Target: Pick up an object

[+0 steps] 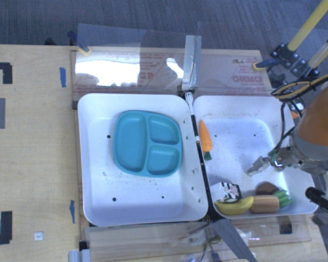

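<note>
The objects lie together in the right bin (246, 125), most of them along its near edge; a yellow banana (235, 205) rests nearest the camera, at the near left corner of this bin, and just behind its left end is a small black and white item (228, 190) that I cannot identify; to the right of the banana, touching its tip, lies a light brown block (265, 203), with a dark brown rounded piece (267, 188) just behind it and a green thing (284, 197) at its right end. Farther away, against the left wall of the same bin, an orange carrot (205, 138) with a green end lies lengthwise along the divider. The gripper (258, 167) is over the middle right part of this bin, above the bare white floor, apart from all the objects; it points to the left and nothing is between its fingers, but whether they are open or closed I cannot tell. The left bin (93, 162) carries a blue divided plate (147, 143) with three compartments, placed a little toward the far side.
</note>
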Controlling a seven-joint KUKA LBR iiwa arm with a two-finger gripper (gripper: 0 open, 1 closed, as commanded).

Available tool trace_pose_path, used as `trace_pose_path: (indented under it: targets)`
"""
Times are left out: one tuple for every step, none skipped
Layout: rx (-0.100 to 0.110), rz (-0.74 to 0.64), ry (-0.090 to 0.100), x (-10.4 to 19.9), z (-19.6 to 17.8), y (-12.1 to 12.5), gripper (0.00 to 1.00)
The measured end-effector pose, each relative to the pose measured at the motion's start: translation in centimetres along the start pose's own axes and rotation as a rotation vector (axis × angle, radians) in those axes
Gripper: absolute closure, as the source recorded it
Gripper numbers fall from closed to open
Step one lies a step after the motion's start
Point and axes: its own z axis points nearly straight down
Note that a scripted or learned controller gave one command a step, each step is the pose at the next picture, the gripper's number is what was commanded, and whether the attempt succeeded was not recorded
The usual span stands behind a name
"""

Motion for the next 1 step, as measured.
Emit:
trace_pose_path:
  targets:
    - [-0.001, -0.004, 0.002, 0.26, 0.00, 0.13, 0.00]
